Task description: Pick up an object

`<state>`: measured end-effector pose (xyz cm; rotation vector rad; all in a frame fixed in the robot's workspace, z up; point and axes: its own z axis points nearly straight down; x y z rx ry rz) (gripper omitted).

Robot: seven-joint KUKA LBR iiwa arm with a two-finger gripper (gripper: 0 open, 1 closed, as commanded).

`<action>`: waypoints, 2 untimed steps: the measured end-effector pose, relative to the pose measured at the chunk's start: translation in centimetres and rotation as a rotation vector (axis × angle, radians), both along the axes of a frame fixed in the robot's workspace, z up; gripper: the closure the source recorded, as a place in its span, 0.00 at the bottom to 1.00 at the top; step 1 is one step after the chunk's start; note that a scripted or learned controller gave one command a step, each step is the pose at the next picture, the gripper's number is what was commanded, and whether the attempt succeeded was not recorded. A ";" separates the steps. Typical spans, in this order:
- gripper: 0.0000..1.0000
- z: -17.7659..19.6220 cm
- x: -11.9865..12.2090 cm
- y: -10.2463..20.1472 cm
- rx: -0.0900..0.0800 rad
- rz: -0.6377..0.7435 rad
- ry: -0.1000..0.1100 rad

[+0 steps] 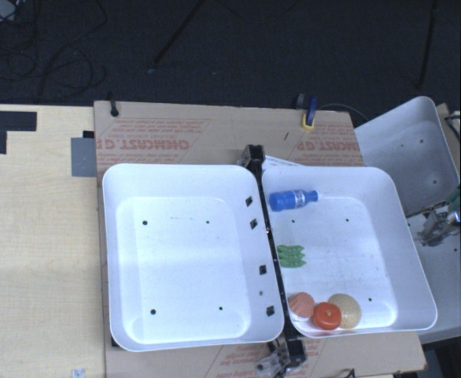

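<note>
Red tomato (pixel 326 316), green pod (pixel 290 256), blue bottle (pixel 293 200).

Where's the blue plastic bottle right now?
In the camera view, the blue plastic bottle lies on its side in the right white bin, near its far left corner beside the divider, with the small green object nearer the camera.

The small green ridged object (pixel 291 256) is too small to identify; the pale round piece (pixel 347 309) sits partly hidden behind the red round piece (pixel 326 316).
</note>
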<state>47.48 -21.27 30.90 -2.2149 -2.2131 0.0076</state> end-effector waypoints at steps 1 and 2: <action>1.00 5.1 0.1 -0.1 -0.006 0.002 -0.013; 1.00 9.9 0.1 -0.1 -0.006 0.002 -0.014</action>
